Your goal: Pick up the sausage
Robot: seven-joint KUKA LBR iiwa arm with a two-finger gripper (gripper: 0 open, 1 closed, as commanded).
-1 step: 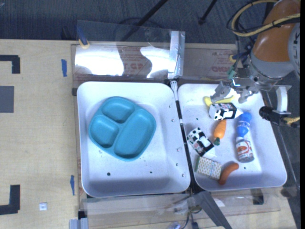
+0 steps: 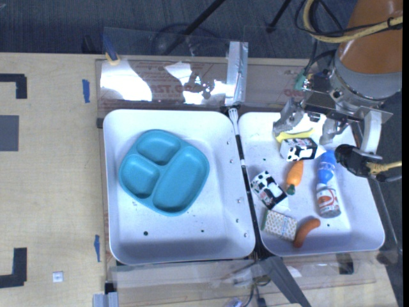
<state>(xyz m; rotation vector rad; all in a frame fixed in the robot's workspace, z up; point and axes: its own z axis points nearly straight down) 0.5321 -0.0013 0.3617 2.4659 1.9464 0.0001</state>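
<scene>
While the gripper [image 2: 307, 125] hangs open and empty, sausage [image 2: 305, 231] lies unobstructed

Arm [image 2: 377, 37]: broad orange band above a grey wrist ring with a pale lower rim. Yellow and black cables [image 2: 339, 18] loop beside the band. Below the ring, a silver metal gripper [image 2: 310, 123] assembly with small fittings and a green-and-red mark at its left side. A white block and a black rounded module with a yellow lead [image 2: 358, 158] hang at the right.
</scene>
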